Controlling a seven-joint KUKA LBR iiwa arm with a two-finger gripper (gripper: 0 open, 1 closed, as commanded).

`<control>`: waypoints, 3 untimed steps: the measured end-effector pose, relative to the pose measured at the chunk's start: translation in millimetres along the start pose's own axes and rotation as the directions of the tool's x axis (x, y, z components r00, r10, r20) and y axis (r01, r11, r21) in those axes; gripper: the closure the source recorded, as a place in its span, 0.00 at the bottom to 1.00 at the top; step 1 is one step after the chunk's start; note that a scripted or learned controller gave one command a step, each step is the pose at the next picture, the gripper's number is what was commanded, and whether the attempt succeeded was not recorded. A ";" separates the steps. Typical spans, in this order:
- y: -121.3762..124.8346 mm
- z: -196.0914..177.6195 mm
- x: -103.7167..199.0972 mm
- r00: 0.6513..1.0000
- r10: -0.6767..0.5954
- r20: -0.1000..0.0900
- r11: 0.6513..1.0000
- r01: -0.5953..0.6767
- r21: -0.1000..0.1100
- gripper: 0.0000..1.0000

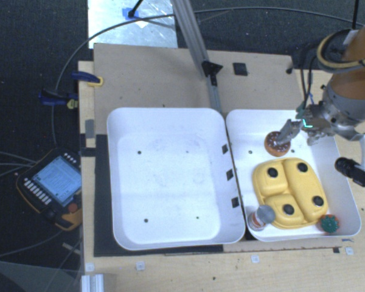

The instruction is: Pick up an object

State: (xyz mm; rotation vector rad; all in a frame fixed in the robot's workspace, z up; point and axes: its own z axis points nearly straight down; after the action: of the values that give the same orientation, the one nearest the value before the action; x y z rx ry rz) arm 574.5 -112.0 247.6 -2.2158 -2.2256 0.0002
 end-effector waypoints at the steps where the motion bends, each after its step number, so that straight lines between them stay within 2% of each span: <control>1: 0.6 -1.0 0.0 1.000 0.000 0.000 1.000 0.000 -0.002 0.00; 3: 9.0 86.2 -7.6 1.000 0.003 0.001 1.000 -0.003 0.000 0.00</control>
State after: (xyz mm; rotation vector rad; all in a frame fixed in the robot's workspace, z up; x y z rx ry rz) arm 583.4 -119.5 161.4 -2.2199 -2.2224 0.0020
